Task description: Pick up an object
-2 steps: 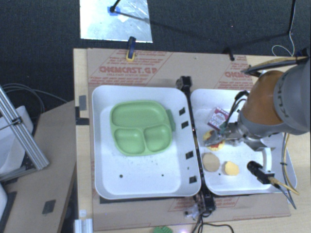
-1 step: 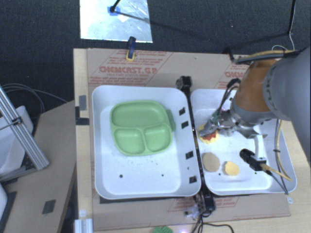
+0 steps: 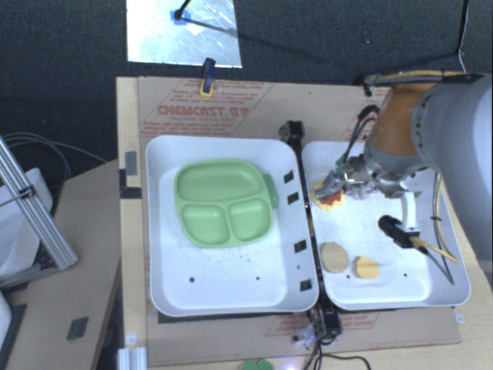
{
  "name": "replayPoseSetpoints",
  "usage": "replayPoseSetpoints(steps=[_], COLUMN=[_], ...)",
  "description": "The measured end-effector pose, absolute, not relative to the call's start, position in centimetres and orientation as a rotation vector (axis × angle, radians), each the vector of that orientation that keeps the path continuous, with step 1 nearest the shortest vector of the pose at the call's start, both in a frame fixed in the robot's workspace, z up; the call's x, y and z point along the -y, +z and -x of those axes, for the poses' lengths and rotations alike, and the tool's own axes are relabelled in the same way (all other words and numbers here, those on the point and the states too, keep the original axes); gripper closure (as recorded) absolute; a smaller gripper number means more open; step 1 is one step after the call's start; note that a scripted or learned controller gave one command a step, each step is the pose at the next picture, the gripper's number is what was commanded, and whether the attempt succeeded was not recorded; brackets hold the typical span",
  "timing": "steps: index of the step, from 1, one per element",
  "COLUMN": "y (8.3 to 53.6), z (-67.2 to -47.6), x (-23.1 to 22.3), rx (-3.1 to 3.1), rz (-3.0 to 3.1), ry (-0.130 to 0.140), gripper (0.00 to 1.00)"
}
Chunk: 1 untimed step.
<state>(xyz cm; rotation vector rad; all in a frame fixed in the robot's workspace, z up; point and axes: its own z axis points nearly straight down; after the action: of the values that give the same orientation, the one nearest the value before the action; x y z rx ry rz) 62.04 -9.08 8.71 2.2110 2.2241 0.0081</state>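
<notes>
My gripper [image 3: 329,186] is low over the left side of the right bin [image 3: 439,287], close to the wall between the two bins. Directly under its tip lies a small red and yellow object [image 3: 331,200], partly hidden by the gripper. I cannot make out whether the object is gripped. Nearer the front of the same bin lie a round tan disc [image 3: 334,257] and a small yellow piece [image 3: 367,267], both apart from the gripper.
The left bin [image 3: 166,284] holds a green divided plate [image 3: 223,203] in its middle. The grey arm with its orange band [image 3: 400,122] covers the right bin's back right part. Cardboard lines the bench beneath both bins.
</notes>
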Motion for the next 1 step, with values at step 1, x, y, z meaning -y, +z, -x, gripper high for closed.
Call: replayPoseSetpoints(steps=[1], y=[8.3], z=[-65.61], x=[9.55], rx=[-2.26], rz=[-2.283], ry=[-0.077], gripper=[0.0])
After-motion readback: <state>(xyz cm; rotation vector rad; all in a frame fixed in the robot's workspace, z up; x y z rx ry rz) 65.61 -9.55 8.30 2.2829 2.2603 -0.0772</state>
